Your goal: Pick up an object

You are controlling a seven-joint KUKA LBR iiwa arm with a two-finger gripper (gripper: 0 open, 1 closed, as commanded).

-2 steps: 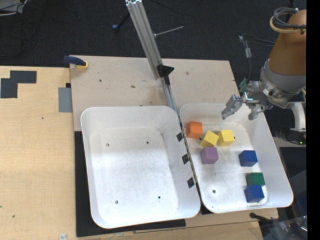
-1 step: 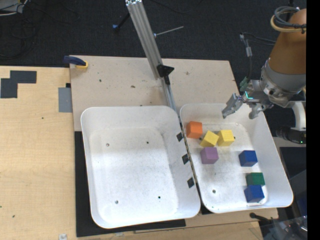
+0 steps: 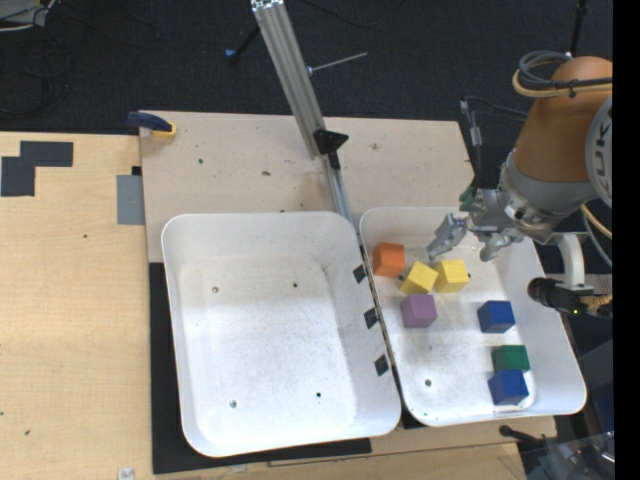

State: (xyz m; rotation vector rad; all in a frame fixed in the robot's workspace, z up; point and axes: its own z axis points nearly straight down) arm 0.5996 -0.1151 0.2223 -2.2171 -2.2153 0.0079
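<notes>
Hidden parts: the grey arm with its orange upper section (image 3: 562,133) is cut off at the right edge, so its base cannot be followed; the far rim of the right shallow white plastic bin (image 3: 560,398) sits partly behind the wrist.

End effector: the metal two-finger end effector (image 3: 468,240) hangs over the upper part of the right bin, its two fingers spread apart with nothing between them; one finger (image 3: 446,236) points down toward the cubes, the other sits to its right.

Hard to make out: whether the fingertip touches the bin floor or floats above it cannot be told from this slant.

Yellow cubes: two small yellow cubes, one (image 3: 421,277) tilted and one (image 3: 453,274) squarer, lie touching each other just below the end effector.

Orange cube: a small orange cube (image 3: 389,259) rests near the bin's left wall, just beside the yellow pair.

Purple cube: a small purple cube (image 3: 418,310) lies just below the yellow ones.

Blue and green: a blue cube (image 3: 495,316) sits apart to the right; a dark green cube (image 3: 511,356) rests against a second blue cube (image 3: 508,386) near the lower right corner.

Left bin: the left shallow white plastic bin (image 3: 190,268) shows a speckled floor.

Table: the pale wooden table (image 3: 240,163) carries both bins, with a slanted aluminium rail (image 3: 292,73) rising behind them.
</notes>
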